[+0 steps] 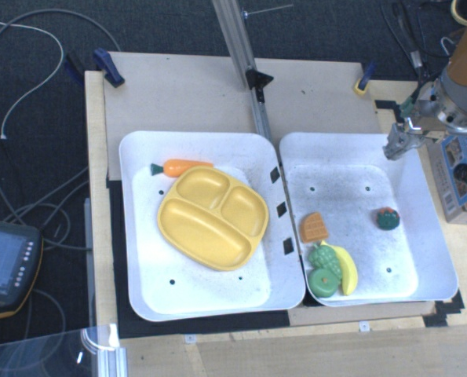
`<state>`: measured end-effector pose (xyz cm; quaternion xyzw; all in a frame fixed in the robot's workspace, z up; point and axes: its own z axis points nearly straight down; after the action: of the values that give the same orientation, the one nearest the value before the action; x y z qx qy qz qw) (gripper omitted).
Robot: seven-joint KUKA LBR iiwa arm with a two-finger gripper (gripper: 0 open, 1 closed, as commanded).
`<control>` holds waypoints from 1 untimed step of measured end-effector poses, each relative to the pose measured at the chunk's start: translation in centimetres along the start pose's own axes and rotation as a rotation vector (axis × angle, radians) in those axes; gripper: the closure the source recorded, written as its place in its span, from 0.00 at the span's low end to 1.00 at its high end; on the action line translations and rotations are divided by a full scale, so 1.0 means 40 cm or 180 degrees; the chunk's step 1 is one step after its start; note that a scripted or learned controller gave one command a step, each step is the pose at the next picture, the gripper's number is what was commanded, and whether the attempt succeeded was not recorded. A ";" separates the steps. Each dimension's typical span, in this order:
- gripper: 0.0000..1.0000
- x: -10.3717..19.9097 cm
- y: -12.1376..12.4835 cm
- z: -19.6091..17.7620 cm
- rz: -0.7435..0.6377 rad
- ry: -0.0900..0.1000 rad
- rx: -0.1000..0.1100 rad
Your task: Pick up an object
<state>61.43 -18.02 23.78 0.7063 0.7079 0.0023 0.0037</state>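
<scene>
My gripper (pixel 396 144) hangs over the far right corner of the right bin (pixel 421 285), with nothing visibly in it. Below it in that bin lies a small dark green and red toy (pixel 388 218), about a hand's width nearer the front. At the bin's front left sit an orange waffle-like piece (pixel 314 227), a bunch of green grapes (pixel 322 255), a yellow banana (pixel 346 269) and a green apple (pixel 322 282), packed close together. In the left bin (pixel 139 289), a carrot (pixel 184 166) lies by the far rim of a yellow divided plate (pixel 213 217).
A slanted metal pole (pixel 237 30) crosses the bench's back and ends between the bins. Blue clamps (pixel 108 67) hold the board at its far corners. A box with a printed label (pixel 457 175) stands just right of the right bin. Cables lie on the floor to the left.
</scene>
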 end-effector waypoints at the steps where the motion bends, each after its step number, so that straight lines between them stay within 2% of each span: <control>1: 1.00 0.000 0.004 -0.064 0.0002 0.0001 0.0009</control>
<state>61.55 -18.00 26.32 0.7065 0.7077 0.0014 0.0025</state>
